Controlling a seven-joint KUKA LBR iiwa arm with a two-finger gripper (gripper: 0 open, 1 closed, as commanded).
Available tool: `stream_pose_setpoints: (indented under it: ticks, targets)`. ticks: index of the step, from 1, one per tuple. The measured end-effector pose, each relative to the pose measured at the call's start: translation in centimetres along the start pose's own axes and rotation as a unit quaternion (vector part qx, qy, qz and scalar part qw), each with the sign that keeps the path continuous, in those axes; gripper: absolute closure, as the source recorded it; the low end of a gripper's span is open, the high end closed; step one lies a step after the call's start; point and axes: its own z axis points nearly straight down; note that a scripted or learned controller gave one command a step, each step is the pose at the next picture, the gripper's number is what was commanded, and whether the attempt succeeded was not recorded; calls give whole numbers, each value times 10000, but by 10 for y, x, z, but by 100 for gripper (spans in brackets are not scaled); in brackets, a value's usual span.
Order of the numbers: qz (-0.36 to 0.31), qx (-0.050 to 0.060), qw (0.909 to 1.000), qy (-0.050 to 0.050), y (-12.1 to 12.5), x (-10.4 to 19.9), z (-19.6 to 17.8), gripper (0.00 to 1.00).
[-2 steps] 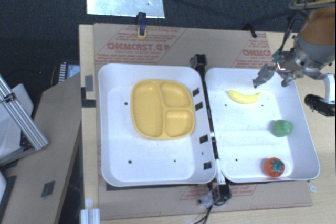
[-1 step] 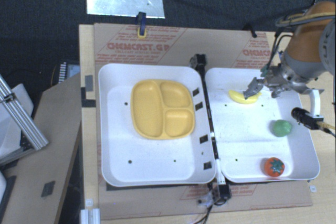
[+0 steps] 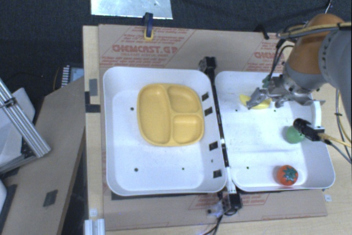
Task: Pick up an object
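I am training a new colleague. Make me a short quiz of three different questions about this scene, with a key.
1. True or false: the yellow divided plate lies in the left bin.
2. Which lies nearest the gripper? A) orange ball B) green object C) yellow object
3. Fill in: the orange ball lies in the ___ bin.

Key: 1 true; 2 C; 3 right.
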Motion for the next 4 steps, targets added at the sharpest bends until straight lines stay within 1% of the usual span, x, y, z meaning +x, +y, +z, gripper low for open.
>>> stream_pose_setpoints:
  ticks: [1, 2, 3, 4]
  targets:
    - [-2, -38, 10000, -12, 2, -1, -15, 100]
    - [23, -41, 10000, -10, -4, -4, -63, 100]
    - [4, -50, 10000, -13, -3, -4, -117, 100]
    - [-23, -34, 10000, 2, 11, 43, -125, 100]
